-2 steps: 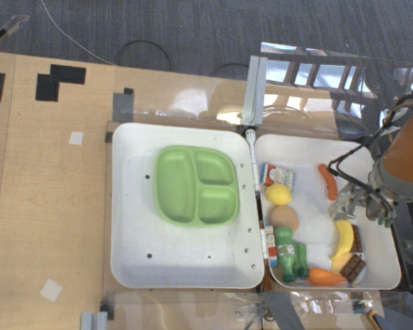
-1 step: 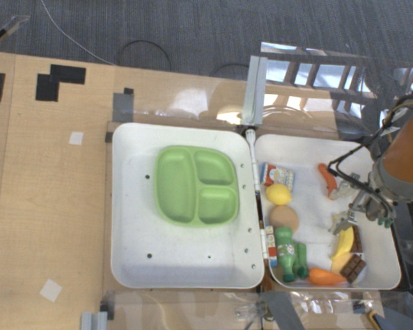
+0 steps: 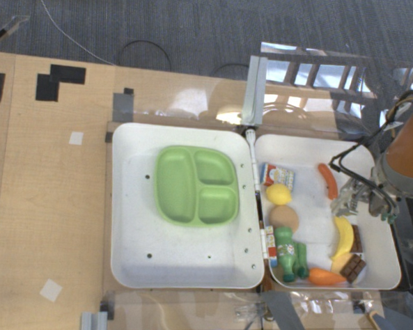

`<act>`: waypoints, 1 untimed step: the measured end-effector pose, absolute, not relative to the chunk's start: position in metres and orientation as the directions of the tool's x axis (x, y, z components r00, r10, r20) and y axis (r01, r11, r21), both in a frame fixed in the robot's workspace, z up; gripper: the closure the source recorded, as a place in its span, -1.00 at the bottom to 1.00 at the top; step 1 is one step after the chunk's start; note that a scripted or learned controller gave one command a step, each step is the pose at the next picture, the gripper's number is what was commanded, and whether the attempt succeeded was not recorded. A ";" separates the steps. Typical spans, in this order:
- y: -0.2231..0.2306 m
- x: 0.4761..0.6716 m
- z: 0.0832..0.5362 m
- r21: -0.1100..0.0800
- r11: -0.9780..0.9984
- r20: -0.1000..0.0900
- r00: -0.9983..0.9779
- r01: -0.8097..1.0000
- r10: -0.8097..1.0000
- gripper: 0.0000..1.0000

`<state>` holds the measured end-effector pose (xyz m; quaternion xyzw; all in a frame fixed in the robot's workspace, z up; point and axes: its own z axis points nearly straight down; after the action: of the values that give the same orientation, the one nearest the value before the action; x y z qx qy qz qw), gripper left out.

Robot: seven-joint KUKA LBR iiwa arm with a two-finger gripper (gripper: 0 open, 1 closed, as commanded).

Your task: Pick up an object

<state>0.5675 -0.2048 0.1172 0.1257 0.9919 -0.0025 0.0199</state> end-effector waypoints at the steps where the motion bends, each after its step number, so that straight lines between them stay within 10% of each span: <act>1: -0.205 0.567 0.117 0.000 0.969 -0.039 -0.968 0.249 0.248 -1.00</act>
<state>0.5674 -0.2046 0.1168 0.1253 0.9919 -0.0024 0.0195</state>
